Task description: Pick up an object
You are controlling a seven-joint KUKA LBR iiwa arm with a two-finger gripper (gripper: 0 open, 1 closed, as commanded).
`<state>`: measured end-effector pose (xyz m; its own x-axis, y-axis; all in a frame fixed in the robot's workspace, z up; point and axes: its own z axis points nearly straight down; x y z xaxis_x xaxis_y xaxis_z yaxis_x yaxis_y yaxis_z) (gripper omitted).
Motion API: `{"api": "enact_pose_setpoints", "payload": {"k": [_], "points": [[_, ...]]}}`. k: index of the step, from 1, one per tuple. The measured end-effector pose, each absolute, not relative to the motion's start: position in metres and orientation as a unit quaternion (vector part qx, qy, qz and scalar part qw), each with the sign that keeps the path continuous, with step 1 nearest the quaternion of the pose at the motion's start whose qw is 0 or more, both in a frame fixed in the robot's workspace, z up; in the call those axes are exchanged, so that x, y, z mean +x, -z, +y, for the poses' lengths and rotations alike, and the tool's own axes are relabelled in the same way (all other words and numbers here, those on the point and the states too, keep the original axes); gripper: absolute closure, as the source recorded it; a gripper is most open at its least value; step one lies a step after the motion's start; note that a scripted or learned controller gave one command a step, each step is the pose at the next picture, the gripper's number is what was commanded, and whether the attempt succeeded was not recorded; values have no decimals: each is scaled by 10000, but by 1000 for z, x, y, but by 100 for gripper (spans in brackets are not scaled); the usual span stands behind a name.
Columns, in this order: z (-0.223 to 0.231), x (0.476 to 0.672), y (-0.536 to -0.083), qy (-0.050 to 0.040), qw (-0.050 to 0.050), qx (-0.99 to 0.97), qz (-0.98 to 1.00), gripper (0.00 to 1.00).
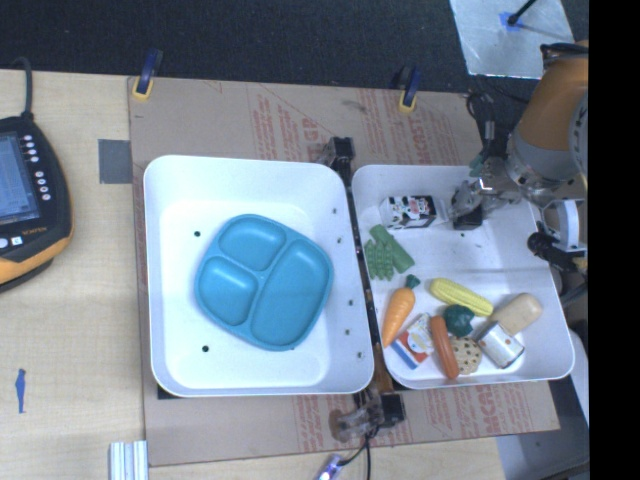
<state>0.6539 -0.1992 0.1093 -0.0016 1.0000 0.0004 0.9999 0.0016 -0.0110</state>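
Note:
My gripper [467, 208] hangs over the back of the right bin [530, 243], just right of a black-and-white cow-patterned toy [409, 210]. Nothing shows between its dark fingers. Lower in the same bin lie a green leafy piece [386, 252], an orange carrot [398, 313], a yellow corn cob [460, 295], a dark green round piece [458, 319], a tan and silver cylinder [508, 328], a red sausage-like piece [443, 348] and a small red, white and blue card [414, 344].
The left bin [170, 268] holds a blue divided plate [264, 280]. A teach pendant [28, 193] lies at the bench's left edge. Clamps [147, 72] hold the cardboard at the back.

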Motion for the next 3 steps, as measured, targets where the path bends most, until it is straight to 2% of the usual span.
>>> {"api": "enact_pose_setpoints", "payload": {"k": [1,2,3], "points": [[-208,653,-91,-61,83,-7066,-7075,100],[-202,657,-155,1,-2,-7059,-7083,100],[-176,652,-89,-71,74,-7060,-7082,100]]}}
